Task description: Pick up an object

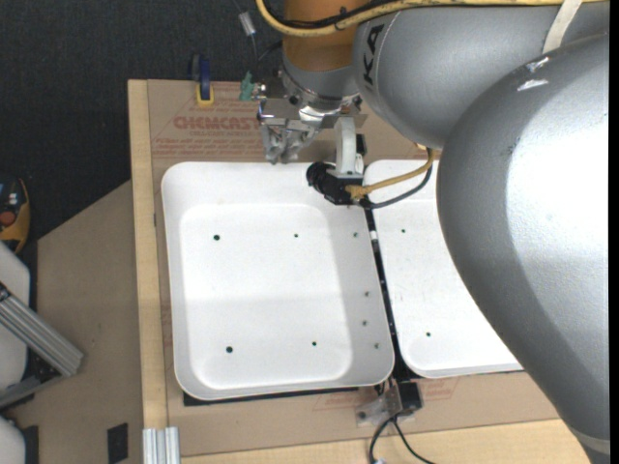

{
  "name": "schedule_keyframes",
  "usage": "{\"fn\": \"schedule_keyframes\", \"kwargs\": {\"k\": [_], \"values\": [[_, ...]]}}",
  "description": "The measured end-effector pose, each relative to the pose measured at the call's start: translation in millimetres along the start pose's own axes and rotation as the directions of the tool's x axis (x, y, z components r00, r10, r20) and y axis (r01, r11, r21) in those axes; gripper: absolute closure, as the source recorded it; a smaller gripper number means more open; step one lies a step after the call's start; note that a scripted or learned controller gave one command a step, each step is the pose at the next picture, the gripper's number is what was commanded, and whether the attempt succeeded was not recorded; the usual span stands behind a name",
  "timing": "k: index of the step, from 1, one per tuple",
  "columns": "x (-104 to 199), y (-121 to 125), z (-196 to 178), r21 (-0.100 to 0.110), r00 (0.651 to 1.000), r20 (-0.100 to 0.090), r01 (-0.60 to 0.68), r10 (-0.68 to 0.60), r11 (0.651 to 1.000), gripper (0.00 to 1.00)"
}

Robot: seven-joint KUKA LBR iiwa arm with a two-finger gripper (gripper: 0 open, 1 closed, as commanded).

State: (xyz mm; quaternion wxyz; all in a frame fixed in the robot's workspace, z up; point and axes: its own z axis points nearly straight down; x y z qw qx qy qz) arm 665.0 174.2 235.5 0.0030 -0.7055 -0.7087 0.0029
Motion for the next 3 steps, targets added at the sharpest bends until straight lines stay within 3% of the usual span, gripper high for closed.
{"fn": "schedule_keyframes", "kwargs": {"k": [1, 2, 3], "values": [[-29, 1, -69, -0.015, 1.000, -0.001, -0.006, 0.006, 1.000, 1.00], [-82, 1, -118, -0.015, 1.000, 0.001, -0.009, 0.009, 1.000, 1.00], [-16, -11, -60, -0.001, 1.000, -0.001, 0.002, -0.002, 1.000, 1.00]]}}
